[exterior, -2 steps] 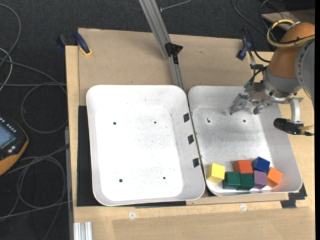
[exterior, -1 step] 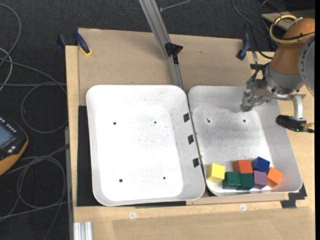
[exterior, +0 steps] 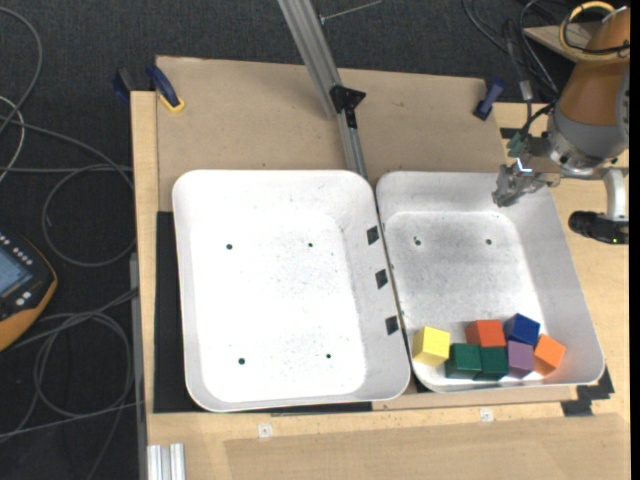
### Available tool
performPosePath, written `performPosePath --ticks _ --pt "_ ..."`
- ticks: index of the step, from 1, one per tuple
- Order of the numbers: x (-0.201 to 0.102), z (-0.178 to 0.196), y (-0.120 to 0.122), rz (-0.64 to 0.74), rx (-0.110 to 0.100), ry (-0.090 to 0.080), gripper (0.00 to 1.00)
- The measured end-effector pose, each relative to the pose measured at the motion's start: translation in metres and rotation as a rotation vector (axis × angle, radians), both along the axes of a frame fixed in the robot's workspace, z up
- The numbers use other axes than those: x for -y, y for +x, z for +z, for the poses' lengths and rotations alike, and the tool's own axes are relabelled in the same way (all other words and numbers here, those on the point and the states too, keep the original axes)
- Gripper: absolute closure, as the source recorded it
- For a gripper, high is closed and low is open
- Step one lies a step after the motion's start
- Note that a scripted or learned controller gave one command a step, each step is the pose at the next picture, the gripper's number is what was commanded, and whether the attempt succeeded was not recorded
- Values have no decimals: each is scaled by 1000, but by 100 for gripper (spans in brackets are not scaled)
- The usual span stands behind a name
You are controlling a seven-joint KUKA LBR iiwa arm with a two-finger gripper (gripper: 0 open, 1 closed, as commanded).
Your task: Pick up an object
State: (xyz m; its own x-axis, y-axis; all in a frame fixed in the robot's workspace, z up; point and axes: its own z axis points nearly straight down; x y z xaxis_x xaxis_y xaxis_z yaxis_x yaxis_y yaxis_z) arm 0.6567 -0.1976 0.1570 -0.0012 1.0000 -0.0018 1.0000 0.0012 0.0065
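Note:
Several small coloured blocks huddle at the near edge of the right bin [exterior: 560, 268]: a yellow block [exterior: 433, 345], a dark green block [exterior: 466, 359], another green block [exterior: 493, 362], a red-orange block [exterior: 488, 333], a blue block [exterior: 523, 326], a purple block [exterior: 521, 355] and an orange block [exterior: 549, 352]. My gripper [exterior: 510, 190] hangs over the far right corner of that bin, well away from the blocks. Nothing shows between its fingers.
The left bin [exterior: 275, 288] lies beside the right one, with black clips [exterior: 381, 278] along the shared edge. A slanted metal pole [exterior: 318, 58] rises behind the bins. Blue clamps [exterior: 166, 90] sit at the board's far corners. Cables lie on the floor to the left.

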Motion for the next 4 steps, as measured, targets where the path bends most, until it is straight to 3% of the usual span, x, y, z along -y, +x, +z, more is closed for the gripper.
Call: performPosePath --ticks 2,4 --pt "-4 97 4 0 2 -1 100" --pt "-115 108 -28 5 -8 5 100"
